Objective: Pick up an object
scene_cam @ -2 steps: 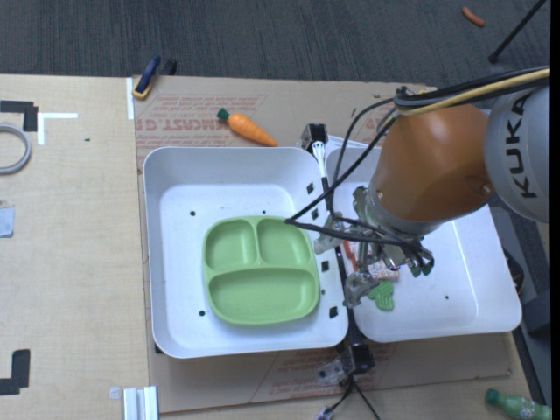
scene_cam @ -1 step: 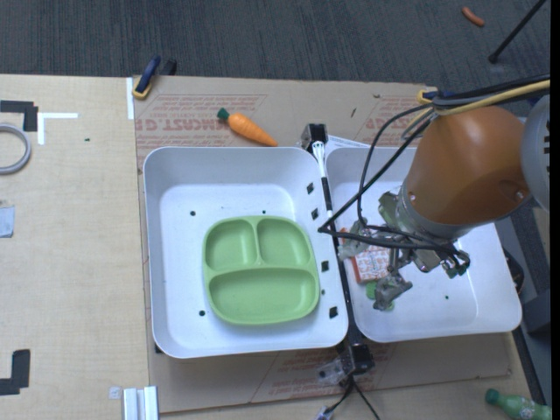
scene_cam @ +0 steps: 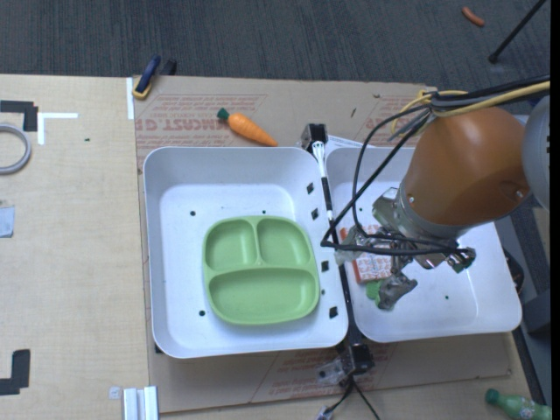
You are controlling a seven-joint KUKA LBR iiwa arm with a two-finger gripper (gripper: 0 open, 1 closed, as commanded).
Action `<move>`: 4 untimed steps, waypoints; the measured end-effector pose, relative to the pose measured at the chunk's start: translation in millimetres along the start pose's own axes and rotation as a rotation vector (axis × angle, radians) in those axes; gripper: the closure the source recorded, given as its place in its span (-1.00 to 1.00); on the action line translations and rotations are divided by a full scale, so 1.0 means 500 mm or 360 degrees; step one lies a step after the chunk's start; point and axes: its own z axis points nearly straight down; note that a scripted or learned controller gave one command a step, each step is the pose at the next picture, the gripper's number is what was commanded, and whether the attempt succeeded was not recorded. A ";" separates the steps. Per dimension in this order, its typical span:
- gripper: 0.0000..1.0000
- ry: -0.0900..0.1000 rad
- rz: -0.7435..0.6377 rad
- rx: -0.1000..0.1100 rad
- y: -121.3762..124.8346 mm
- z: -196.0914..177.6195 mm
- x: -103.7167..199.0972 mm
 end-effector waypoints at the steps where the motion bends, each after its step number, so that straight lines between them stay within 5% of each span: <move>1: -1.00 0.0000 -0.0845 -0.0002 0.012 0.000 -0.002; 2: -1.00 0.0001 -0.1251 -0.0003 0.000 0.001 0.027; 3: -1.00 0.0004 -0.0988 -0.0006 -0.130 0.082 0.124; 4: -1.00 0.0003 -0.1860 -0.0011 -0.153 0.201 0.143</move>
